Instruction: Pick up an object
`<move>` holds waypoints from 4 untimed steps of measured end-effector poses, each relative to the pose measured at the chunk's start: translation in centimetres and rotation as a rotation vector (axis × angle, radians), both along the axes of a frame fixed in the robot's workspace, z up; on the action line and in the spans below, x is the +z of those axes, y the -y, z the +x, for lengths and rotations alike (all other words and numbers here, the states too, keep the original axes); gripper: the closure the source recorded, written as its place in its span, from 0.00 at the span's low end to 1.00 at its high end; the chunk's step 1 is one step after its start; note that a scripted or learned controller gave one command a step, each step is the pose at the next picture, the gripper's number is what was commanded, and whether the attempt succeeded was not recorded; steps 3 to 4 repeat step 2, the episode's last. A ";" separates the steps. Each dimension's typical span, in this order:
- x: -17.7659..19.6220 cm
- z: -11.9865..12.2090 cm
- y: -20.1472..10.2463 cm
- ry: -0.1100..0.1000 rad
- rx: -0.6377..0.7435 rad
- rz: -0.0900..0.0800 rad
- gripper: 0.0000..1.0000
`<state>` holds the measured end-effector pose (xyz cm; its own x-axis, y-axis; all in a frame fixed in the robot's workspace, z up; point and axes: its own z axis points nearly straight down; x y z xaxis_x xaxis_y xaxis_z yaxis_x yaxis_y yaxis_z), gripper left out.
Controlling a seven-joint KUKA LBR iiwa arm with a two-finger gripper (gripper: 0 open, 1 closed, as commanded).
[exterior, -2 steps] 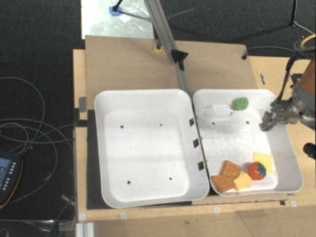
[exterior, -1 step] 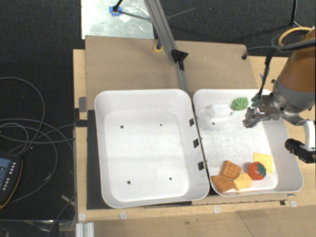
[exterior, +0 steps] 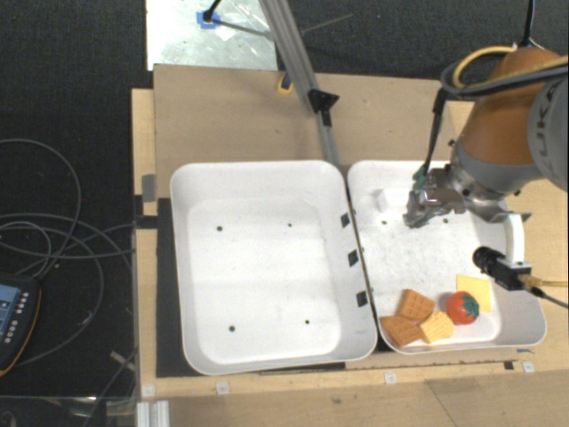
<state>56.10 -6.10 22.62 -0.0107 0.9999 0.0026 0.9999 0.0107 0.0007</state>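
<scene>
My gripper (exterior: 420, 213) hangs over the upper middle of the right bin (exterior: 391, 265), well apart from the objects. At that bin's near edge lie a brown waffle piece (exterior: 414, 305), a second brown piece (exterior: 400, 330), and a yellow waffle piece (exterior: 436, 326). A red tomato (exterior: 462, 308) sits beside them, touching a yellow cheese wedge (exterior: 475, 289). I see nothing between the gripper's fingers.
The left bin (exterior: 258, 265) lies beside the right one, joined by black clips (exterior: 353, 257). A grey pole (exterior: 298, 56) slants down to the bench behind the bins. Cables and a pendant lie on the floor at left.
</scene>
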 end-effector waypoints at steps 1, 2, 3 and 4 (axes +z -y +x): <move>-0.6 1.2 -5.9 0.001 0.001 0.000 1.00; 0.2 1.9 -10.4 0.002 0.000 -0.001 1.00; 0.2 1.9 -10.4 0.002 0.000 -0.001 1.00; 0.2 1.9 -10.4 0.002 0.000 -0.001 1.00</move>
